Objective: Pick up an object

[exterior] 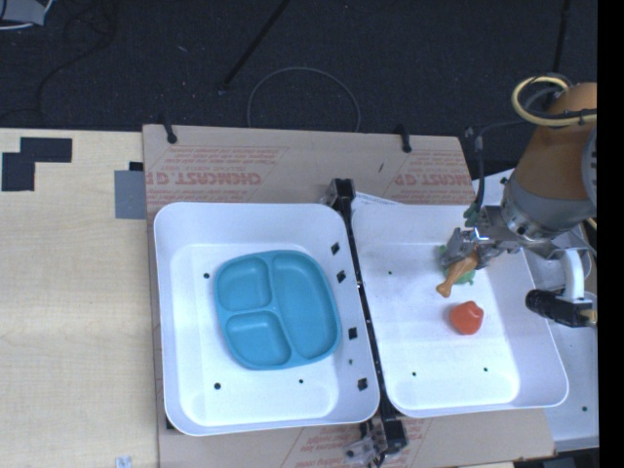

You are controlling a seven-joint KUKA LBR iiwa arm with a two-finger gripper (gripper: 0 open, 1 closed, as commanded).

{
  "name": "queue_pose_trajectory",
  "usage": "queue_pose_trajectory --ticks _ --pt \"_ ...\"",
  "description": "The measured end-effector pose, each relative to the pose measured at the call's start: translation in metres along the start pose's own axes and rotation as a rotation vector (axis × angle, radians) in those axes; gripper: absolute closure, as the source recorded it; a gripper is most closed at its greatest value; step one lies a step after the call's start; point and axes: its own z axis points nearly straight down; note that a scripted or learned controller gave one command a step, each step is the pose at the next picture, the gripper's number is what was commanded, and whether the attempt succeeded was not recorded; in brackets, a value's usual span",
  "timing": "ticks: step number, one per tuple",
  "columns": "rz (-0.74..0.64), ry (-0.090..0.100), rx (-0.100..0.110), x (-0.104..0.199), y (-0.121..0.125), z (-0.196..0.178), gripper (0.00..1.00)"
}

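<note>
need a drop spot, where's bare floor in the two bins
Right bin: bare along the near half and left side, between the divider and the red object. Its far right corner is crowded by the end effector and the carrot-like toy. Left bin: a margin around the blue tray.

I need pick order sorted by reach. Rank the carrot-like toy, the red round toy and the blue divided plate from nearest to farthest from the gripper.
1. Orange carrot-like toy with green top: at the gripper, right bin.
2. Red round toy: right bin, below it.
3. Blue divided plastic plate: left bin.
</note>
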Motion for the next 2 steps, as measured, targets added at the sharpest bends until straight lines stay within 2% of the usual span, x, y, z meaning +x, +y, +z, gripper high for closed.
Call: queue_pose_trajectory --ticks 1,2 --pt "0.000 -0.001 0.000 -0.007 0.009 -0.052 1.00" --pt "-0.001 0.000 0.003 -0.008 0.009 -0.063 1.00"
